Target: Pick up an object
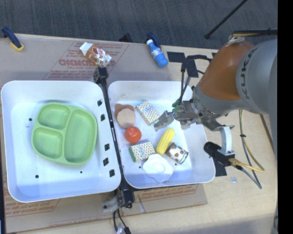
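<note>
While the arm reaches in from the right, its gripper (167, 120) hangs over the right bin (198, 172), just above the corn cob (165, 140); whether the fingers are spread or closed cannot be told, and nothing is seen between them. Near the cob lie a tomato (133, 134), a patterned box (148, 112) and a small can (177, 153), labels unreadable. Red lettering on the cardboard (71, 62) is too blurred to read.
</note>
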`<state>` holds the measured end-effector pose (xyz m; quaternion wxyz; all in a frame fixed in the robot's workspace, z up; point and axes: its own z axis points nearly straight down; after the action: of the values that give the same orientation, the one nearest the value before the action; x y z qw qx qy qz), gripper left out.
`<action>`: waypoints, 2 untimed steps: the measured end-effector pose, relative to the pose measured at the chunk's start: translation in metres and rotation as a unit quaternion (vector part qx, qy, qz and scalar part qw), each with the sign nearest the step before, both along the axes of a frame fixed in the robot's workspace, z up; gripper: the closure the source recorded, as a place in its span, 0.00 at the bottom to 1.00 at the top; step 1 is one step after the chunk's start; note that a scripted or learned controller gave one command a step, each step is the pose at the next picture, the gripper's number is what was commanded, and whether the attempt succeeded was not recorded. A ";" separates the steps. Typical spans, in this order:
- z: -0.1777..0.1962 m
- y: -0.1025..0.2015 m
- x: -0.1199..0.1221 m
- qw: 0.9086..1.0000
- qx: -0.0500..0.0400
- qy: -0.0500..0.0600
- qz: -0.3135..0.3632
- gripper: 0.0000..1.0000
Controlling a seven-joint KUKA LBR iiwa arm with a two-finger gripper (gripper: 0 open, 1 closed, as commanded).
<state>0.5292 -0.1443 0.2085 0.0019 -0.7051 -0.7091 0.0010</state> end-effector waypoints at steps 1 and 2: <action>0.000 0.000 0.000 1.000 0.000 0.000 0.000 0.00; 0.000 0.000 0.000 1.000 0.000 0.000 0.000 0.00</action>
<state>0.5292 -0.1443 0.2085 0.0019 -0.7051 -0.7091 0.0010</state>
